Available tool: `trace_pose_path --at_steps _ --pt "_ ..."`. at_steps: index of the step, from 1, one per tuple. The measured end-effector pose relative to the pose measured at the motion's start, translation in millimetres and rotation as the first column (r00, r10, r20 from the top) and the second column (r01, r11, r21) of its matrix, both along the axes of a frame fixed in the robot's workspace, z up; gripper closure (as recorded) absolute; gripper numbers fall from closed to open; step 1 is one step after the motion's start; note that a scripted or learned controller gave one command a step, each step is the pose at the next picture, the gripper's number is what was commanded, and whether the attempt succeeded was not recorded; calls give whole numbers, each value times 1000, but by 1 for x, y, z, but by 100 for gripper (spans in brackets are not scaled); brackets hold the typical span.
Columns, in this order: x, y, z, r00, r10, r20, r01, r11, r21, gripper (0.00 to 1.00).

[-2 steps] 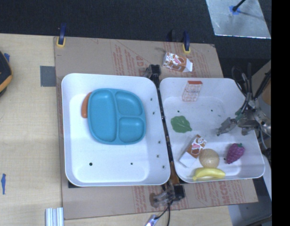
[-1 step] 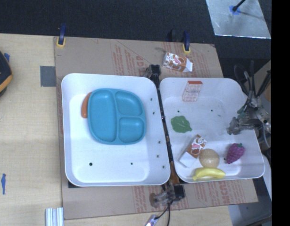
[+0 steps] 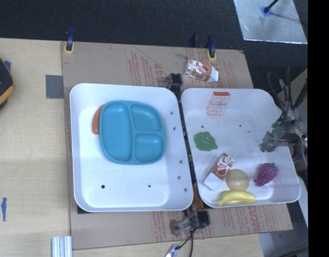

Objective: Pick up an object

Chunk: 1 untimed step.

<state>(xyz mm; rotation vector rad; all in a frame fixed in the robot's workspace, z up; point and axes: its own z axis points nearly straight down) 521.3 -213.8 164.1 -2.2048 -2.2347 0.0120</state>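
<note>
While the task names no single object, the right bin (image 3: pixel 244 108) holds several candidates. A bunch of purple grapes (image 3: pixel 266 173), knobbly and dark, lies near that bin's right wall. Just left of the grapes sits a round, pale tan ball-like fruit (image 3: pixel 237 180), and a yellow banana (image 3: pixel 237 197) curves along the bin's near edge, touching the fruit. A small red-and-white carton (image 3: pixel 220 169) leans against the fruit's left side. Further up from the grapes, toward the bin's middle, lies a flat green leaf (image 3: pixel 205 141), and near the far wall a clear packet with a red top (image 3: pixel 218 103). The gripper (image 3: pixel 270 142) hovers over the bin's right rim, above the grapes; whether its fingers are apart or together cannot be told. The left bin (image 3: pixel 81 159) carries a blue divided plate (image 3: pixel 133 131) with an orange object (image 3: pixel 95 121) tucked beneath its left edge.
</note>
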Motion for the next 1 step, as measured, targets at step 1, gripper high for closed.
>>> trace_pose_path --at_steps 1 --pt "0 0 0 1000 1 0 -1 1000 -1 0"
